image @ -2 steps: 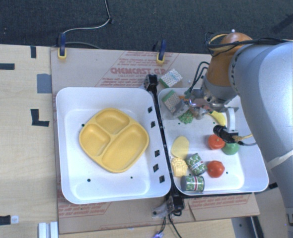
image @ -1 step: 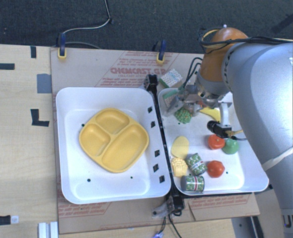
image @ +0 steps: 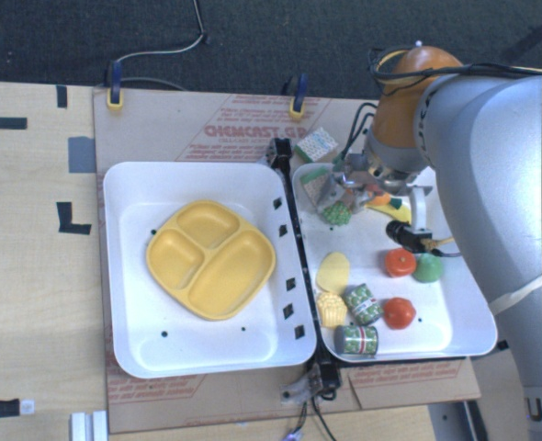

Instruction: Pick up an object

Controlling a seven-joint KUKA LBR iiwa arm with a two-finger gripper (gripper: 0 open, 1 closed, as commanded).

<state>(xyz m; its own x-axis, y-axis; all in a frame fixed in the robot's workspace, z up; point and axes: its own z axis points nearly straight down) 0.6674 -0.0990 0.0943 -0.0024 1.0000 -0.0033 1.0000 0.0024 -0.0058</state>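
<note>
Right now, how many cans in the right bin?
2. One green-labelled can lies tilted beside the corn cob in the right bin. The other can lies on its side by the near rim. More could be hidden under the arm.

Robot lab — clamped cardboard [image: 253,131], 2 bins [image: 133,338]

Bright, even light; slightly soft
</note>
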